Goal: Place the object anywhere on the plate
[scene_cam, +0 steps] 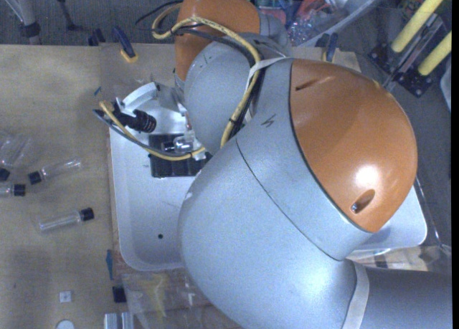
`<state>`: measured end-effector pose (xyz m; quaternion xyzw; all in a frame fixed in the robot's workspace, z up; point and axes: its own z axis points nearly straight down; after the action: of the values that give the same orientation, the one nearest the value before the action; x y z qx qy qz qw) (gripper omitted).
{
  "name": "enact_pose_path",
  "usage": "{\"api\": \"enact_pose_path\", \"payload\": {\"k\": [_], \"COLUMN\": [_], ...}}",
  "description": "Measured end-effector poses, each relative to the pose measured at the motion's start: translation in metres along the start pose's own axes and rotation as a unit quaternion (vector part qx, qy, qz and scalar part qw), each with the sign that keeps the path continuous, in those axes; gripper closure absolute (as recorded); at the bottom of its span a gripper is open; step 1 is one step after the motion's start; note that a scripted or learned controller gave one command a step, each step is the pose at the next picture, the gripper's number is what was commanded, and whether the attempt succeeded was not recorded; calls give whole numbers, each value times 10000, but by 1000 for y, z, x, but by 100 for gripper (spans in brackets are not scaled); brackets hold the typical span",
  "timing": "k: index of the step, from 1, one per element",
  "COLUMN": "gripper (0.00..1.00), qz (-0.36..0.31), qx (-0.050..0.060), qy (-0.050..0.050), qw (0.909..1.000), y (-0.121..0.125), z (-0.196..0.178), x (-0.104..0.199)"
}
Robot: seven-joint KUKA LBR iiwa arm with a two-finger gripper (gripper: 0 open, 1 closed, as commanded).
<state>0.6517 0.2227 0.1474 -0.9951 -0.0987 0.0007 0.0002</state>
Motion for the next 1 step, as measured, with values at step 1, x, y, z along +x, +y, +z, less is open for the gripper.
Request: {"api": "enact_pose_path", "payload": {"k": [1], "gripper": [100], "qz": [-1162], "qx": [5], "qy": [-30], "qw": [9932], "y": [25], "z": [46], "x": [-86]}}
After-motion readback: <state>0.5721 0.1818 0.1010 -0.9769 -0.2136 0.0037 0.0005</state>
